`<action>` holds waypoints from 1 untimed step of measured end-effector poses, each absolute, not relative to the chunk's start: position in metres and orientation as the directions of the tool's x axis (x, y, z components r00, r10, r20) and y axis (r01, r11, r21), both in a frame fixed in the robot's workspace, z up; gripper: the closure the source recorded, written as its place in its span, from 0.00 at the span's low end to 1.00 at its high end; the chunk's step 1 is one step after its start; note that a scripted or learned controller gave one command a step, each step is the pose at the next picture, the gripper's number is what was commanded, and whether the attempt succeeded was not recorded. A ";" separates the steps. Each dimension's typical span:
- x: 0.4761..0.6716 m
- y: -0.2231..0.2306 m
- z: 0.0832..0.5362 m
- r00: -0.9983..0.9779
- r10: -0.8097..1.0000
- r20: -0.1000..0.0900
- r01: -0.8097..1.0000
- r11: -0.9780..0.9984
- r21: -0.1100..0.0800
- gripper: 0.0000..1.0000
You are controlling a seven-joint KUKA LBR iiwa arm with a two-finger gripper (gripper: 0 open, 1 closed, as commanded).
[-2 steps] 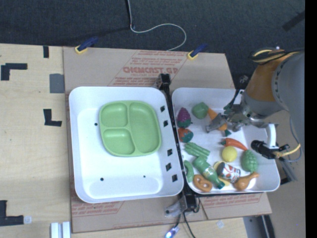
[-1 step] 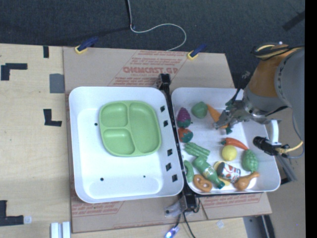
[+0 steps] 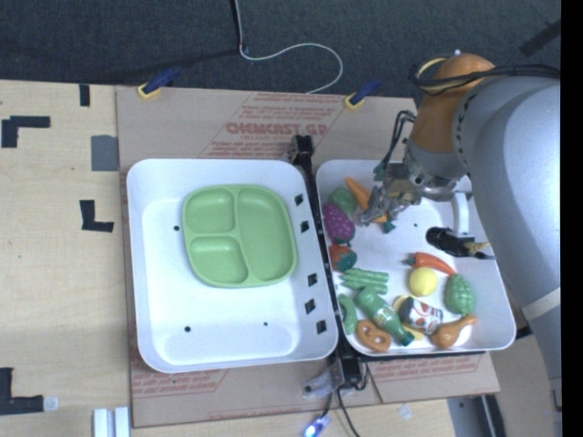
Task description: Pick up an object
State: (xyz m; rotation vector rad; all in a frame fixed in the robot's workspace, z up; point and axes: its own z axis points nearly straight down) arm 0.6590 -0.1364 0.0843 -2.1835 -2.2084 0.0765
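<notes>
We see the hand (image 3: 381, 206) low in the right bin (image 3: 487, 335), near its upper left rim; bare floor lies just right of it. We cannot tell its grip. A toy carrot (image 3: 357, 193) touches it, purple grapes (image 3: 337, 221) just beside.

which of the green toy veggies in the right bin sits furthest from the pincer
The dark green cucumber-like piece at the right bin's front left, beside the divider. The green beans and the leafy green piece lie nearer the pincer.
</notes>
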 end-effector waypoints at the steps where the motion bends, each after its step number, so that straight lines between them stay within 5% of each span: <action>1: 0.671 -0.072 0.226 -0.008 1.000 0.000 1.000 0.008 0.012 1.00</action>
